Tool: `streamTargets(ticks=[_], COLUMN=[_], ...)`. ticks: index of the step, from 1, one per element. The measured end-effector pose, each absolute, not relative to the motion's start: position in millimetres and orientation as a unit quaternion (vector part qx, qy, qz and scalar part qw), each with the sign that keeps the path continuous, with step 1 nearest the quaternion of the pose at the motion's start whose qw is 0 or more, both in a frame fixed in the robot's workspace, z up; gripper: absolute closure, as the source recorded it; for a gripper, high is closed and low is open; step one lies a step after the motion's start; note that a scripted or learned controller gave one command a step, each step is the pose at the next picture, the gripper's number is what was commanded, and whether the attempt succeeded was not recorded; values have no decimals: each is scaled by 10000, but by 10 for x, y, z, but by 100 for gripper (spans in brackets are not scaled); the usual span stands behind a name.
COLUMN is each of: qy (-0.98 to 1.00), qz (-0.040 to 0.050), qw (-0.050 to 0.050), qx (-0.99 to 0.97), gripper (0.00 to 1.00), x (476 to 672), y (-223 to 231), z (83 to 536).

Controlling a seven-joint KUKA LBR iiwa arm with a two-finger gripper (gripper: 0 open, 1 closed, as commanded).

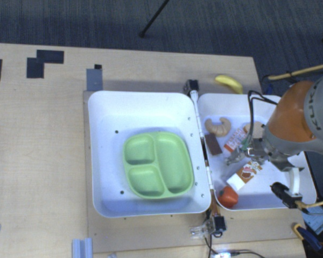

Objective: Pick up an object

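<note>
The arm (299, 123), grey with an orange band, reaches in from the right and covers much of the right bin (222, 102), so that bin's far right part and whatever lies there are hidden beneath it. At its tip the pincer (238, 156) is small and dark against the white floor, a tangle of metal parts; whether it is apart or together cannot be told, and nothing can be seen clamped in it. It hangs low over the middle of the right bin, just above or touching a small white carton with red and brown print (245, 175), which lies tilted below it. Just beside the pincer, toward the upper left, a red-and-white packet (234, 139) lies partly under the arm's shadow, its print too blurred to read. A tan croissant-shaped piece (219, 126) sits near the bin's upper left, a dark brown bar (212, 143) lies along the left wall, and a red tomato-like ball (229, 197) rests in the lower left corner. A yellow banana (229, 83) lies on the desk (37, 155) just beyond the right bin's far rim. The left bin (105, 112) holds a green divided plate (158, 165).
</note>
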State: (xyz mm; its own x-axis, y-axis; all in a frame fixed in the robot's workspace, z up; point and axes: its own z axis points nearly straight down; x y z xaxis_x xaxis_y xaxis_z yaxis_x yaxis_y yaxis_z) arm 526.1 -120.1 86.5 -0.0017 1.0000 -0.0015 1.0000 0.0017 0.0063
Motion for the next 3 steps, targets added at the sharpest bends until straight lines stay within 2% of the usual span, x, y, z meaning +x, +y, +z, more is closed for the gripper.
streamTargets(ticks=[1,2,3], qy=[7080,7088,7085], qz=[36,15,10], qw=[48,8,6], qx=[7061,7054,7057], gripper=[100,100,0], x=[5281,4877,4873], y=[-1197,-602,-607], z=[980,1849,1845])
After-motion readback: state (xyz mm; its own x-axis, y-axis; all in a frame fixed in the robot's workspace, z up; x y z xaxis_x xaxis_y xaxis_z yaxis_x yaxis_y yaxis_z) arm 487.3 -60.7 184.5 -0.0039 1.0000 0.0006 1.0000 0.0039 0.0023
